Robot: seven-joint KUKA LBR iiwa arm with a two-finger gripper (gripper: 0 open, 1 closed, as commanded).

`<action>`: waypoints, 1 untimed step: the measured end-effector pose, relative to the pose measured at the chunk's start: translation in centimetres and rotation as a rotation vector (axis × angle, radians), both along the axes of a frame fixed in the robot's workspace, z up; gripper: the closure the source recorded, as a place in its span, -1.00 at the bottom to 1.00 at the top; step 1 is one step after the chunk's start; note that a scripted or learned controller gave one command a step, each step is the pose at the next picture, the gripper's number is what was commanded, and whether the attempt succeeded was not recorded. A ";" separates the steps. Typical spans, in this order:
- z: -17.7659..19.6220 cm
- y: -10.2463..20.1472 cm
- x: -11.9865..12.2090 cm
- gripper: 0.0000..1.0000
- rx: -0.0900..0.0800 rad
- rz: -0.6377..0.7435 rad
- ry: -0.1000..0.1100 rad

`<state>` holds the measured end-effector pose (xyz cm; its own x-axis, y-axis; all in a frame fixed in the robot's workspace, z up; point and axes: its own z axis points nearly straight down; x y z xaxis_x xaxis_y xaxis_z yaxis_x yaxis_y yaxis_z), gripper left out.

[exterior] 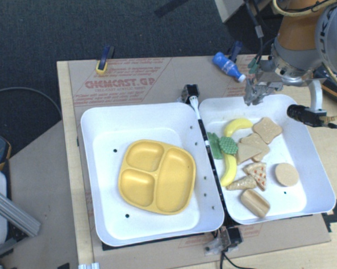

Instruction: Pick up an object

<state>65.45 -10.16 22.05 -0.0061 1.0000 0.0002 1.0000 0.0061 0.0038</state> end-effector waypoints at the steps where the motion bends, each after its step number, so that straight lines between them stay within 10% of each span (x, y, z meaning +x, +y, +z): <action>1: 1.5 1.3 0.8 1.00 -0.001 -0.004 -0.002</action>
<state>66.28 -8.87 23.59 -0.0026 1.0000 -0.0007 1.0000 0.0026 0.0054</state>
